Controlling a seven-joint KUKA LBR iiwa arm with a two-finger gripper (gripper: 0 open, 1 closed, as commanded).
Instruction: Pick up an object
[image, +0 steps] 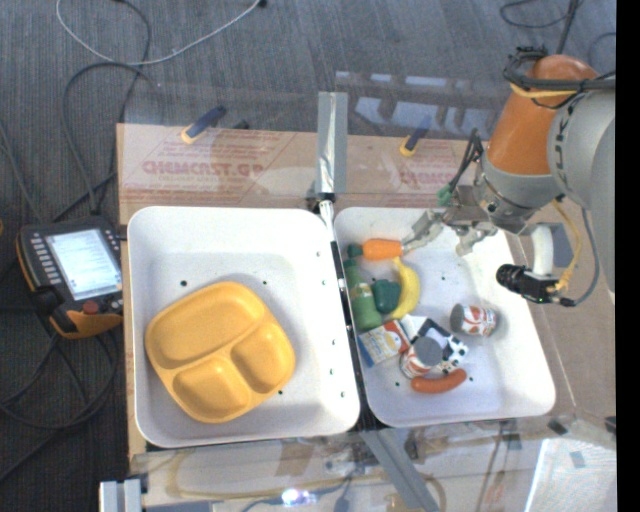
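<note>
While the arm reaches in from the right, the gripper (446, 232) hangs over the right bin (520, 385) with fingers spread and holding nothing. A carrot (381, 249) lies just left of it, seemingly untouched, above the banana (407, 287).

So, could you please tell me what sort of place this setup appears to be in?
Probably a robotics lab test cell: the arm's tool hangs over a white bin of toy food, a teach pendant lies on the carpet, and cables trail around the bench.
</note>
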